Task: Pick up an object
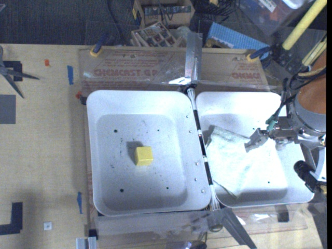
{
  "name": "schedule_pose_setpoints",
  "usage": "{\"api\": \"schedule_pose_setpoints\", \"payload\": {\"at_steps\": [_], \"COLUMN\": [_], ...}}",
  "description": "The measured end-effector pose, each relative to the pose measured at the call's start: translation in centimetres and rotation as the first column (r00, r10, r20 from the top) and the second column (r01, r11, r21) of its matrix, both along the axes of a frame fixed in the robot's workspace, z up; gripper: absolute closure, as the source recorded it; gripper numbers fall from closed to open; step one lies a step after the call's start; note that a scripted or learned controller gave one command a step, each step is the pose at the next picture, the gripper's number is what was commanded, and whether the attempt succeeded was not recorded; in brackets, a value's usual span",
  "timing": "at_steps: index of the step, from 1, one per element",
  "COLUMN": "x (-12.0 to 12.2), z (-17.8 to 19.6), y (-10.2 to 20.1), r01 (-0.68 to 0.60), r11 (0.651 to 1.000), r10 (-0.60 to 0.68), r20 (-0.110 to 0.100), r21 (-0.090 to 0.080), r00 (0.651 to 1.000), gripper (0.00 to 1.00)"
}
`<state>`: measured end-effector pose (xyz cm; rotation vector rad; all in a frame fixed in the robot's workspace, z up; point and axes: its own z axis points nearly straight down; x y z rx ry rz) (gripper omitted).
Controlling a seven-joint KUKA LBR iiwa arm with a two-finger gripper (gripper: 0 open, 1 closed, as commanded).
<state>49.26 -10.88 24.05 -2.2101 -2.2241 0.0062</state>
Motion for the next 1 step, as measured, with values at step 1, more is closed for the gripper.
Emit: {"api": "schedule_pose_setpoints", "payload": {"at_steps": [1], "x": [11.35], "z": [-9.41], "y": [-1.65], "r01": [0.058], "r11": [0.998], "r10": [-0.058], "r20": [0.004], "r21": [-0.001], "r00": [0.998], "gripper": [0.0]}}
